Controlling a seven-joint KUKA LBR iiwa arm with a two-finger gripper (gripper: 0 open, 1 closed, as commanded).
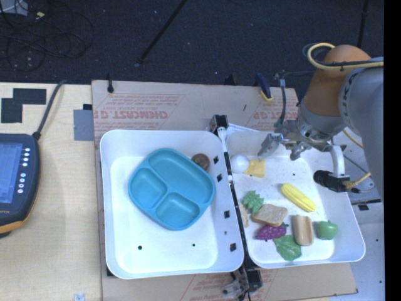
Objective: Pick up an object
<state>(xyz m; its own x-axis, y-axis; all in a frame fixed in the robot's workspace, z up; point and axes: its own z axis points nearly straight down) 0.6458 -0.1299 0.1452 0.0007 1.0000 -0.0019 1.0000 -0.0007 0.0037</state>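
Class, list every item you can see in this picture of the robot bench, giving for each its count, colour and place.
Bins: two, white, side by side on the bench.
Divided plate: one, blue, left bin.
Round item: one, brown, left bin, beside the plate.
Ball: one, white, right bin, far left corner.
Cheese wedge: one, yellow, beside the ball.
Corn cob: one, yellow, right bin.
Bread slice: one, tan, right bin.
Grapes: one bunch, purple.
Hot dog: one, tan and red.
Green foods: several, right bin.
Tablet: one, left edge.
Gripper: one, grey, over the right bin's far side.

Even overhead light, slightly soft focus
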